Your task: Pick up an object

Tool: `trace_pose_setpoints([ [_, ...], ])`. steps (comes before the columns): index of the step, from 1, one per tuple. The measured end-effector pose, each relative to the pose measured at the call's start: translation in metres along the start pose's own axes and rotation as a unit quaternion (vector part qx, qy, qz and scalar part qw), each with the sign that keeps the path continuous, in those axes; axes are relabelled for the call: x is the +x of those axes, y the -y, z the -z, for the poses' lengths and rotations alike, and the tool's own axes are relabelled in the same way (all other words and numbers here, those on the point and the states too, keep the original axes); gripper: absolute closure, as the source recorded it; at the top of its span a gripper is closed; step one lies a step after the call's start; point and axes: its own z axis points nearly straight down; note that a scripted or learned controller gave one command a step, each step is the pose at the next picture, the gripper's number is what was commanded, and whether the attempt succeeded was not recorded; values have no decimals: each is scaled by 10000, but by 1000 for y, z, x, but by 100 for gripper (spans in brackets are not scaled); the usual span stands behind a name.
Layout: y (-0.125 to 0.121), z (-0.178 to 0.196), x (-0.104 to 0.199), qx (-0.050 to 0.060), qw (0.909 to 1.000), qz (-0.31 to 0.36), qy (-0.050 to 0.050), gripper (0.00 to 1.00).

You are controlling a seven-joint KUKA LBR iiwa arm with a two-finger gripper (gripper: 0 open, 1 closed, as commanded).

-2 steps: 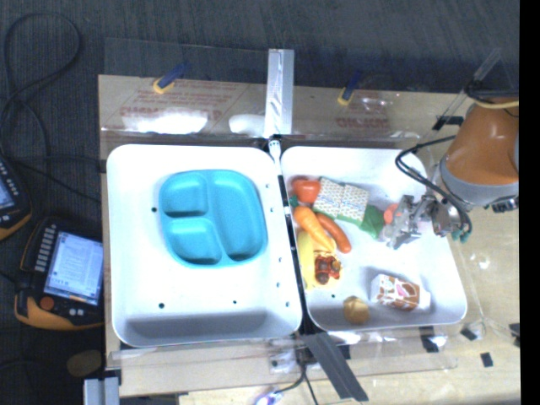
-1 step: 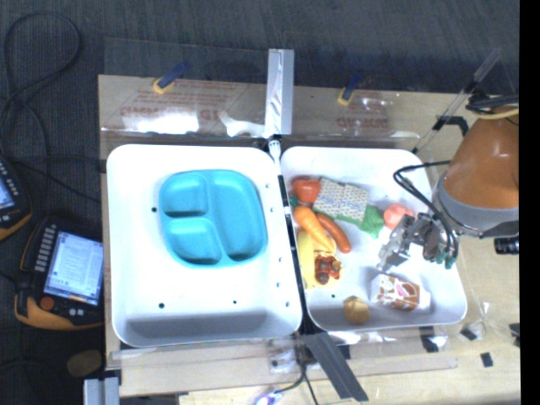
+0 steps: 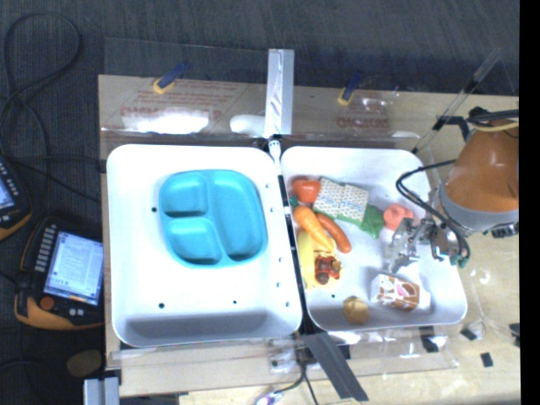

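Observation:
My gripper (image 3: 403,251) hangs over the right part of the right bin (image 3: 337,160), reaching in from the right under the orange-banded wrist. Just below it lies a small red and white packet (image 3: 396,293). A pink toy (image 3: 396,217) sits just above the gripper. Along the bin's left side lie a carrot (image 3: 314,225), a red pepper (image 3: 335,234), a tomato-like piece (image 3: 305,191), a banana (image 3: 305,256) and a dark red cluster (image 3: 326,267). A patterned white box (image 3: 342,198) with a green piece (image 3: 372,220) beside it lies at the back. A brown ball (image 3: 356,310) rests near the front wall.
The left bin (image 3: 135,310) holds a blue divided tray (image 3: 211,216). A divider runs between the bins. Black cables loop near the wrist at the right bin's right rim. A handheld pendant (image 3: 63,272) lies left of the bench.

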Motion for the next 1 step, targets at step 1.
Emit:
trace_pose_setpoints([
  [1, -1, 10, -1, 0, 10000, -3, 15, 100],
])
